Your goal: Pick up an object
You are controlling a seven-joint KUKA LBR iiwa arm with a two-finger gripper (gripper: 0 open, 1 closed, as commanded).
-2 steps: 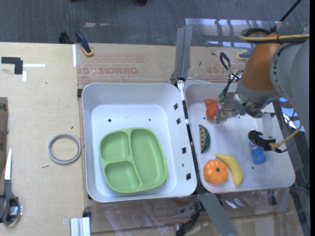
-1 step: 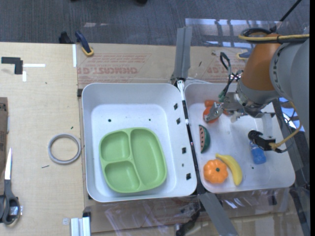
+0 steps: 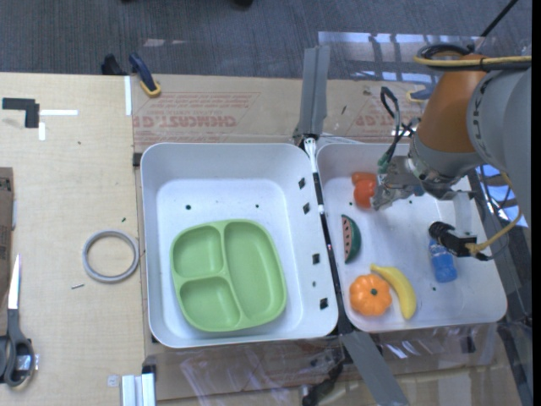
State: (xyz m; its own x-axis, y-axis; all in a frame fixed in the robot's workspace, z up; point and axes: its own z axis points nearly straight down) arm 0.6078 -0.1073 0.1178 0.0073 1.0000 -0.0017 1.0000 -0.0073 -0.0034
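Two white bins sit side by side: the left bin [image 3: 161,184] holds a green plate [image 3: 228,273] with three parts. Mirrored brown-tape letters cannot be read. Near the right bin's [image 3: 473,303] back-left corner, the gripper [image 3: 382,194] touches an orange-red thing [image 3: 364,189]. I cannot tell its grip.

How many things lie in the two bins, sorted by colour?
Orange: 2, the pumpkin and a small orange thing by the gripper
Green: 2, the divided plate and the watermelon slice
Yellow: 1, the banana
Blue: 1, the small bottle
Total: 6
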